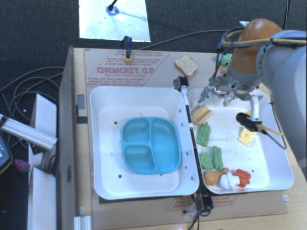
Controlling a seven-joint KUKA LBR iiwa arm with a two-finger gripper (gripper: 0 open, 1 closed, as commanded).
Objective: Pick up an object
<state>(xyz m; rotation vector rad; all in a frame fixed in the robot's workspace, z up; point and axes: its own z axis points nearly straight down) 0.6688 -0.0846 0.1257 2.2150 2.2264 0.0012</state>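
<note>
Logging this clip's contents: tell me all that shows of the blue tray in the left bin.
The blue tray is light blue, looks like plastic, with rounded corners and three shallow compartments: two above, one wide below. It lies flat, right way up, slightly turned, on the left bin floor toward its right wall. Its compartments hold nothing.

A robotics lab bench, set up for testing

A grey industrial arm (pixel 283 56) reached in from the right over two white bins (pixel 110 186) on a cardboard-topped bench (pixel 120 68); loose cables (pixel 29 87) trailed over dark carpet (pixel 33 28) at the left; an aluminium rail (pixel 26 131) lay near the left edge; toy food pieces (pixel 211 159) filled the right bin.
</note>
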